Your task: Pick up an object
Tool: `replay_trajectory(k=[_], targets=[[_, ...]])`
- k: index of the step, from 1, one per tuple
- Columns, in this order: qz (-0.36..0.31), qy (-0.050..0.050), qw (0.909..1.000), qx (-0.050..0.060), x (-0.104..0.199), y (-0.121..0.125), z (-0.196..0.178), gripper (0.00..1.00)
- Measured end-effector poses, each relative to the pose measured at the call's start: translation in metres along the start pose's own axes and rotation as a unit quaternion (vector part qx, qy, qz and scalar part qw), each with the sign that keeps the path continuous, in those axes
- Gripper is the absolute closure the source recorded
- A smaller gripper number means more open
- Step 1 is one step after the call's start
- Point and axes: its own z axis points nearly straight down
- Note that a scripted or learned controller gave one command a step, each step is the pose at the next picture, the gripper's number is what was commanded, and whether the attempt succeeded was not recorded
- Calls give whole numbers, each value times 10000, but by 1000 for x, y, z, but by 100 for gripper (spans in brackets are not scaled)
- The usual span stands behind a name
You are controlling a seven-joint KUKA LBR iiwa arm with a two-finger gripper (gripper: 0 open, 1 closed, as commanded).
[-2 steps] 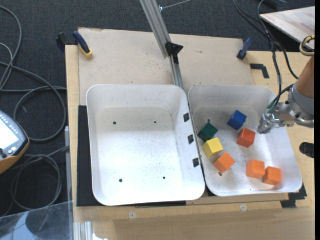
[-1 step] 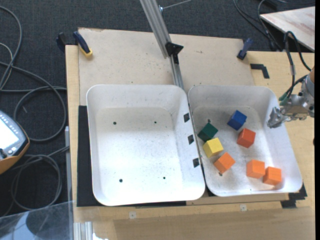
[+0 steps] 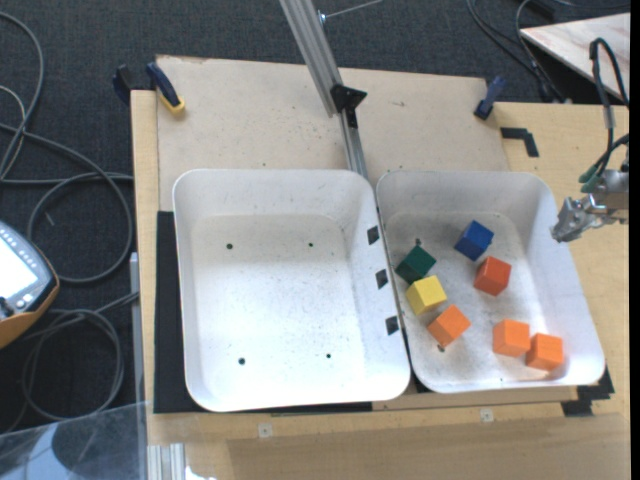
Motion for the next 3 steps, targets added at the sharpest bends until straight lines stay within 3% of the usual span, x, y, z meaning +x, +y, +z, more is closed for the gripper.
replay_trajectory(k=[1,3], targets=[[-1,4,10000,5,0,2,-36,100],[-26,29,10000,47,112,20,-3,100]])
